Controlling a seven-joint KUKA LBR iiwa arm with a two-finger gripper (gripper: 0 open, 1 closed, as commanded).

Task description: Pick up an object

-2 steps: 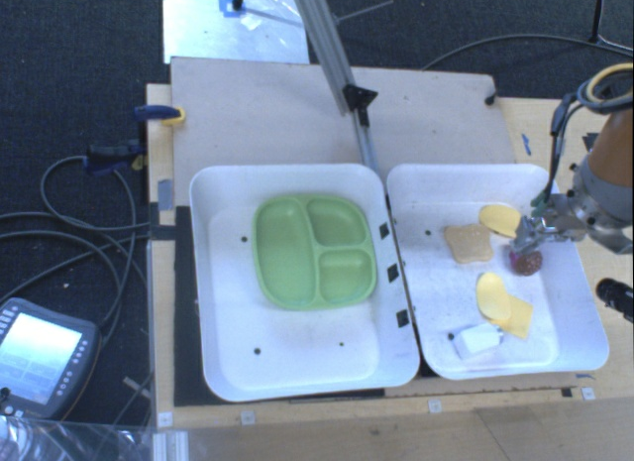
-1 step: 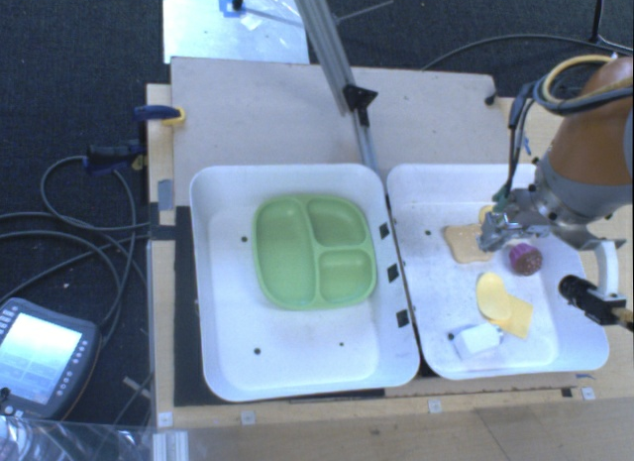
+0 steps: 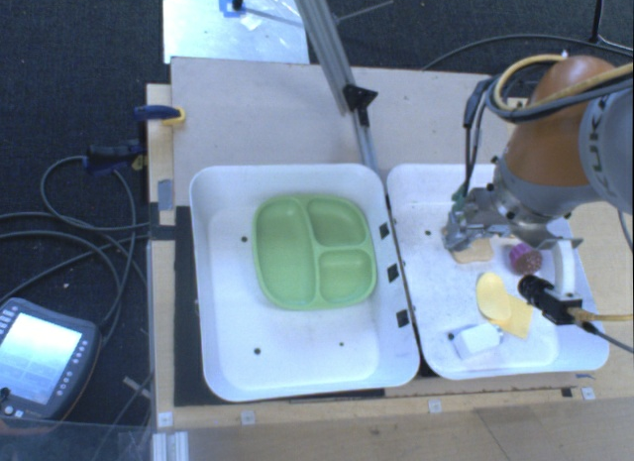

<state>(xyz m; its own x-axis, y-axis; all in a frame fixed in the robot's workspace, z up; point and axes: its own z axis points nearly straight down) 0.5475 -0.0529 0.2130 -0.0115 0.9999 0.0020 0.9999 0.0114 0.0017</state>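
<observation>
Your pincer (image 3: 464,234) is down in the right bin (image 3: 436,295), near its back left part, directly over a tan block (image 3: 477,250). It seems to touch the block or sit just above it. The arm (image 3: 560,132) covers the top of it from this angle, so you cannot tell whether it is open or closed, and nothing shows as held.

The tan block lies flat on the bin floor, so read it as not yet lifted. Just beside it, on the side the arm comes from, is a small purple piece (image 3: 522,256). Nearer the front edge lies a yellow piece (image 3: 500,302), and a white block (image 3: 477,338) sits near it, close to the front rim. The left bin (image 3: 228,330) holds a green plate (image 3: 315,251), well apart from the pincer.

Judge the task as underway and at the grasp step: the reach and descent look done, with the tan block as the likely target. What is left is the part that counts: a firm close on the block, then a lift clear of the floor. Until you see the block rise off the floor, treat the pick as unproven.
</observation>
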